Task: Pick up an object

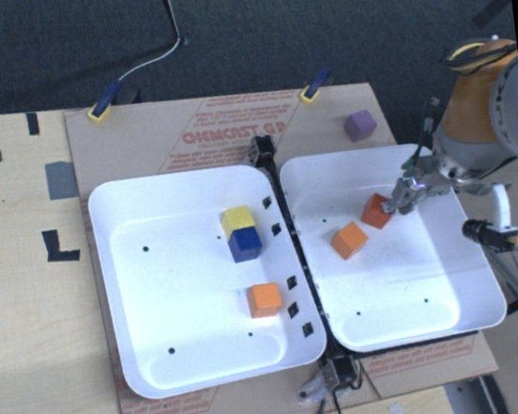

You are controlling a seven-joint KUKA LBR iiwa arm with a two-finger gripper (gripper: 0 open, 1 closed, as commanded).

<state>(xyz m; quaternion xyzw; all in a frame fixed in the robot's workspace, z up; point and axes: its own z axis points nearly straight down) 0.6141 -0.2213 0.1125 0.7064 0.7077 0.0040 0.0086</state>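
Our claw point(398, 198) sits low in the right bin point(461, 302), touching the red block point(375, 211), which lies just to its left. We cannot tell whether it grips.

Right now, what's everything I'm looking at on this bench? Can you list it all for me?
White bins: 2, side by side on a brown board; left bin, right bin.
Yellow block: 1, left bin, touching the blue one.
Blue block: 1, left bin, just in front of the yellow.
Orange block: 1, left bin, nearer the front.
Orange block: 1, right bin, middle.
Red block: 1, right bin, at the gripper's tip.
Purple block: 1, on the board behind the right bin.
Clamps: 2, blue and yellow, on the board's back edge.
Cable: 1, pale, on the dark floor behind.
Robot arm: 1, grey and orange, from the right; gripper beside the red block.
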